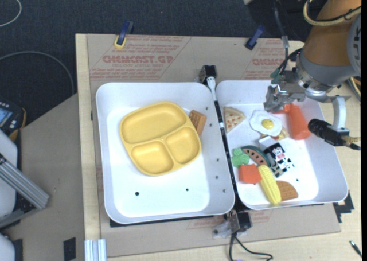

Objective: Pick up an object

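Note:
My gripper (pixel 277 102) hangs over the back of the right bin (pixel 332 169), just above and behind a toy fried egg (pixel 267 123). An orange-red cylinder (pixel 297 121) lies right beside the gripper on its right. A pizza slice (pixel 233 119) rests left of the egg. Toward the front lie a watermelon slice (pixel 249 153), a black-and-white cow toy (pixel 278 159), a red block (pixel 249 174), a corn cob (pixel 269 184) and a brown bread piece (pixel 288 190). Nothing shows held in the gripper.
The left bin (pixel 114 185) holds a yellow divided plate (pixel 159 137) with a brown waffle piece (pixel 198 121) at its right edge. A black cylinder (pixel 324 131) on the arm juts over the right bin's right side. Clamps sit at the board's back edge.

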Available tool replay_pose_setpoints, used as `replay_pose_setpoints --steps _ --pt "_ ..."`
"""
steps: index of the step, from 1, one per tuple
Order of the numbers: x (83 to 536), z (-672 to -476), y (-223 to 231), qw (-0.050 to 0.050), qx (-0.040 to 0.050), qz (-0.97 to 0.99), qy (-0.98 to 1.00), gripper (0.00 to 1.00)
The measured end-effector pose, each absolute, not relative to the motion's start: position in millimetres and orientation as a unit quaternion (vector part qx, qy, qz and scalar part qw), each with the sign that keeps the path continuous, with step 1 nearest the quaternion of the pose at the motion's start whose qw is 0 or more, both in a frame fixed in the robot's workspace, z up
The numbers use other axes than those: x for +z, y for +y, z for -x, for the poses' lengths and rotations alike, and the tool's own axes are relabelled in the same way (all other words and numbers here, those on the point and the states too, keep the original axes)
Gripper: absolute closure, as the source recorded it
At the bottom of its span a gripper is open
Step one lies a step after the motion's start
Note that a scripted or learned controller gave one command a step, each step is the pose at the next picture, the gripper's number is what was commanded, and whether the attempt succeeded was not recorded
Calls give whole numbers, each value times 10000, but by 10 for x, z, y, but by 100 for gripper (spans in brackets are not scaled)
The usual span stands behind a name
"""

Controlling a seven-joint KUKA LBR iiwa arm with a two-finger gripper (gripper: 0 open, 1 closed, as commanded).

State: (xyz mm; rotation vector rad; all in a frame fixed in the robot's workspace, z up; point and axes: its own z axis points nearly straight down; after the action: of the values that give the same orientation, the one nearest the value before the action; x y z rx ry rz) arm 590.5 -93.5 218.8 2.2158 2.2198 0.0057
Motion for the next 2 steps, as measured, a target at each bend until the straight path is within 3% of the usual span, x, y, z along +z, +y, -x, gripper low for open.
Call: replay_pose_setpoints --steps 1,2 --pt "2252 -5912 -933 15 10 -7067 7075 100" --pt "2152 -5657 -443 -20 -8 -7062 7080 100"
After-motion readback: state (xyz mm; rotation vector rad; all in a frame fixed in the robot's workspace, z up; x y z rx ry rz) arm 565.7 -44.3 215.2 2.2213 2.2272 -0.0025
